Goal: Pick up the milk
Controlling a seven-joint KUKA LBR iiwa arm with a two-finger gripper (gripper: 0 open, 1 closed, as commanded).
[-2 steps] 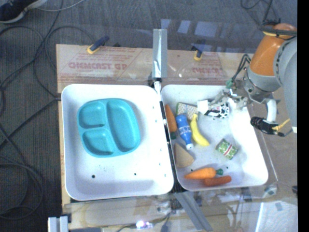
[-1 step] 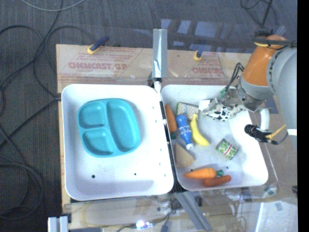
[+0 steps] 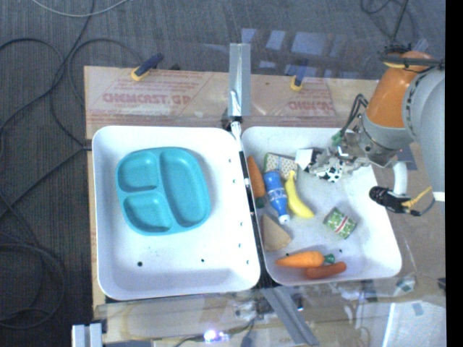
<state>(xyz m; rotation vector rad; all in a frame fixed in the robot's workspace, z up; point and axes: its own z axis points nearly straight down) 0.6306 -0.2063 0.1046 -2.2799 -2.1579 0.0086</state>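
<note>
One claw here, sitting at about 1 o'clock in the right bin, and it looks clamped on the milk, that little cow-spotted carton poking out between the fingers just off the bin floor. Arm comes in from 3 o'clock, orange band up top. At 9 o'clock from the claw there's a banana, then a blue bottle touching it, then a long carrot along the bin's left wall. At 6 o'clock from the claw sits a small green box. Further down near 7 o'clock are another carrot and a red sausage-looking thing side by side. Way over at 9 o'clock, the left bin has a blue divided plate.
</note>
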